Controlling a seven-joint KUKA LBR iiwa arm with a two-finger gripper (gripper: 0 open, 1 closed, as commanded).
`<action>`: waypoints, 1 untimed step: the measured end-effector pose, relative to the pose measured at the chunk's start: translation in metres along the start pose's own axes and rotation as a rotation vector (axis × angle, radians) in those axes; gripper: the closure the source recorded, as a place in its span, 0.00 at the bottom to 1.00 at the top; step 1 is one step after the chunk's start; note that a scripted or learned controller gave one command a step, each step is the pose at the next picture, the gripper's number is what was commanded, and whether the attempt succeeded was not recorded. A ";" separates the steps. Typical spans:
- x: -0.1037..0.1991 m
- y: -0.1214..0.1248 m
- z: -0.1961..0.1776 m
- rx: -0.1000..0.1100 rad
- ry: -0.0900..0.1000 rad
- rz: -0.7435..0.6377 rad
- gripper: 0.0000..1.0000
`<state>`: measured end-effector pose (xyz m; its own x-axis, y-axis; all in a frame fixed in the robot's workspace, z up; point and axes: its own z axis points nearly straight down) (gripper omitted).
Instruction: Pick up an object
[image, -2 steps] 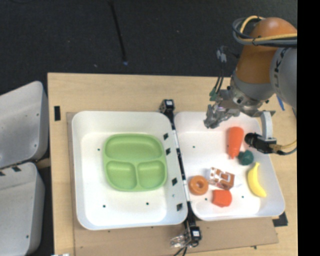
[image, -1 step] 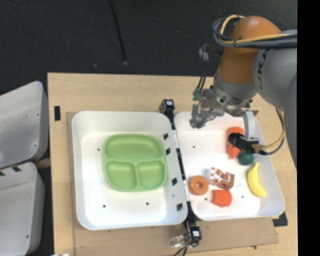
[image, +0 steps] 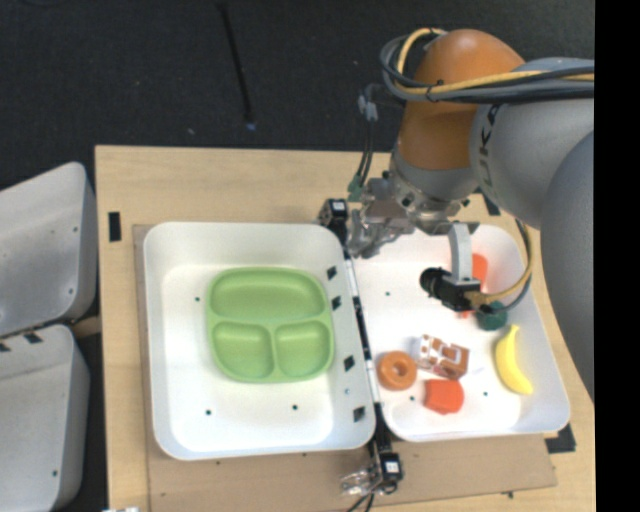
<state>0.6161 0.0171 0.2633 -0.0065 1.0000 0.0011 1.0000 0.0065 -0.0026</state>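
Dark floor all round on my feed, and in the middle sits the light wooden table (image: 120, 190) with its 2 shallow white bins side by side. Left white bin (image: 160, 420): 1 pale green plastic plate (image: 268, 322) with 3 compartments, lying flat near the centre, nothing on it.

Right white bin (image: 400, 280) is where the pickable bits are. Along its near side I see an orange ring-shaped toy doughnut (image: 397, 370) close to the divider. Just beside that is a brown-and-white waffle-like block (image: 445, 354), and a red-orange chunk (image: 444, 396) lies just in front of the block. A yellow toy banana (image: 513, 362) lies toward the bin's right wall. Beyond the banana's tip there is a small dark green piece (image: 490, 319), and further back a small orange piece (image: 479, 267), partly hidden, so I can't name either one.

The grey arm with its orange band (image: 445, 110) reaches in from the right. Its wrist hangs over the far left corner of the right bin, close to the divider between the 2 bins. The jaws sit low there among dark metal parts, well apart from the toys. I cannot tell how far open they are, and I see nothing held in them.
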 end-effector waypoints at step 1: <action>0.043 -0.003 0.002 0.000 0.000 0.001 1.00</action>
